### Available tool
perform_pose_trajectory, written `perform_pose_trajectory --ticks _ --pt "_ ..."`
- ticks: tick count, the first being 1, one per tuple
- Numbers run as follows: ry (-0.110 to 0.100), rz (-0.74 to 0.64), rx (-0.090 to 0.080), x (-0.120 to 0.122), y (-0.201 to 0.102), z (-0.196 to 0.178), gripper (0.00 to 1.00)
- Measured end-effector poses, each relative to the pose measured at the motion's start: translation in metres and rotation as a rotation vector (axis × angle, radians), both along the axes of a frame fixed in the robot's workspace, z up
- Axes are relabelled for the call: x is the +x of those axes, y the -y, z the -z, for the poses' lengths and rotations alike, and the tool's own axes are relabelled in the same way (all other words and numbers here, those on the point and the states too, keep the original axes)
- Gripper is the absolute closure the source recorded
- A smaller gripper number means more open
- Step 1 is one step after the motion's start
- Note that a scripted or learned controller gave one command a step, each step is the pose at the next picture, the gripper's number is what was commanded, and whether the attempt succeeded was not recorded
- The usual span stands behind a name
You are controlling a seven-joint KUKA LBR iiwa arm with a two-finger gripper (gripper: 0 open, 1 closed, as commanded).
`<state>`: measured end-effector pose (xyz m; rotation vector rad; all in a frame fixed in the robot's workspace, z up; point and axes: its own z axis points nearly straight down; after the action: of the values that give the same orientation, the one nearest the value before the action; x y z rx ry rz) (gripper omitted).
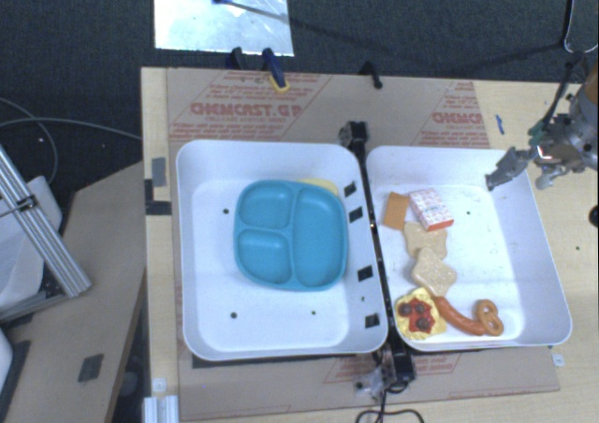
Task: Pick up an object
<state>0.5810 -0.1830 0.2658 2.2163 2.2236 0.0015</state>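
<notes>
Camera view, tool (pixel 524 172) spread, holding nothing, over right bin's (pixel 543 253) far corner, food toys (pixel 430 225) well apart.

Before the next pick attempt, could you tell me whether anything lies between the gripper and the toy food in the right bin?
Nothing visible: bare white bin floor separates the two-finger gripper from the small red-and-white box.

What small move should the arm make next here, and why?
Probably travel left and down toward the food cluster: the tool sits at the right bin's upper right edge, away from every item. The nearest, a red-and-white box, lies beside the orange cheese slice.
</notes>
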Motion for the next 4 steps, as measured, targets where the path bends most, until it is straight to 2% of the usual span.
perform_pose_trajectory --ticks 1,2,3,4 --pt "-0.013 0.0 0.006 -0.025 -0.038 0.115 0.0" --pt "0.009 -0.003 -0.004 -0.073 -0.101 0.18 0.0" --pt "0.015 0.001 0.0 -0.07 -0.1 0.166 1.0" --pt "0.016 -0.008 0.002 0.023 -0.147 0.072 1.0"
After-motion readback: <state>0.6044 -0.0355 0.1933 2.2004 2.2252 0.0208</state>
